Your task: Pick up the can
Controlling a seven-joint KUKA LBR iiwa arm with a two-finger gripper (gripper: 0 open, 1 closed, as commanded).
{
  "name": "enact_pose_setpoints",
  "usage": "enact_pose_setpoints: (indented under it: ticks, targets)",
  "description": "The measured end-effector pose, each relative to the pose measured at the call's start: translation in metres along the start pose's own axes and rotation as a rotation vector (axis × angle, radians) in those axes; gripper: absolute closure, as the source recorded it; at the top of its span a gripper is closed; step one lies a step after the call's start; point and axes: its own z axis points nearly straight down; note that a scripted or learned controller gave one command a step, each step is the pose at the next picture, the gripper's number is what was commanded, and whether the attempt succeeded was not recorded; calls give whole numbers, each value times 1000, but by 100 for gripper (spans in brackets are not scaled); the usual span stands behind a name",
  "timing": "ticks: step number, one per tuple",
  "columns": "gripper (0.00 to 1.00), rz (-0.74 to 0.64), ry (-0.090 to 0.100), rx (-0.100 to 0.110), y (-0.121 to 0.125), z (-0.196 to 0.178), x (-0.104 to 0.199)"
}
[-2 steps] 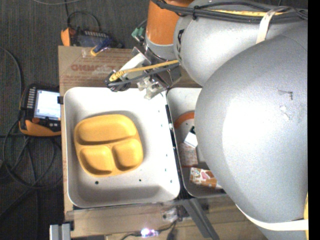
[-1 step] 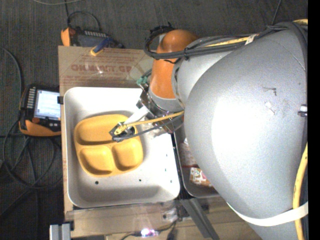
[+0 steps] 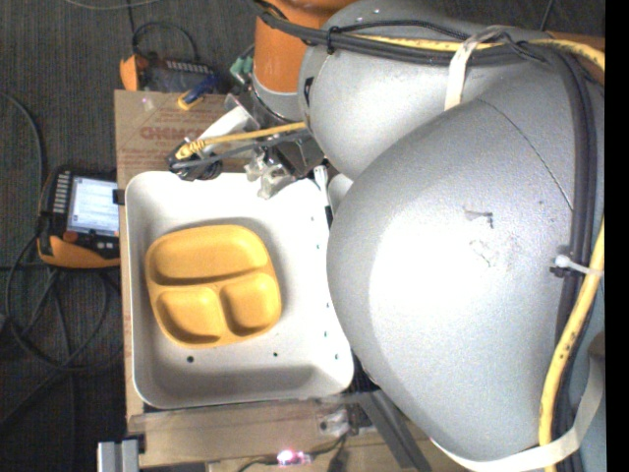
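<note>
My gripper (image 3: 267, 173) hangs at the top edge of the white bin (image 3: 295, 362), just above its rim near the bin's upper right corner. A yellow three-compartment tray (image 3: 214, 283) lies in the middle of this bin, below and to the left of the gripper. The grey arm (image 3: 462, 254) with its orange band (image 3: 295, 28) covers the whole right half of the view and hides whatever lies beneath it.
A brown cardboard sheet (image 3: 157, 131) lies under the bin's top edge. A yellow cable (image 3: 246, 138) runs along the wrist. A handheld pendant with a lit screen (image 3: 86, 214) and loose cables lie on the floor at the left.
</note>
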Motion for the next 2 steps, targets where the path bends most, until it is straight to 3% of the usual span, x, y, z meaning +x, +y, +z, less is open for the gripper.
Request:
enact_pose_setpoints:
  ticks: [2]
  targets:
    - [100, 314, 1, -2, -27, -43, 43]
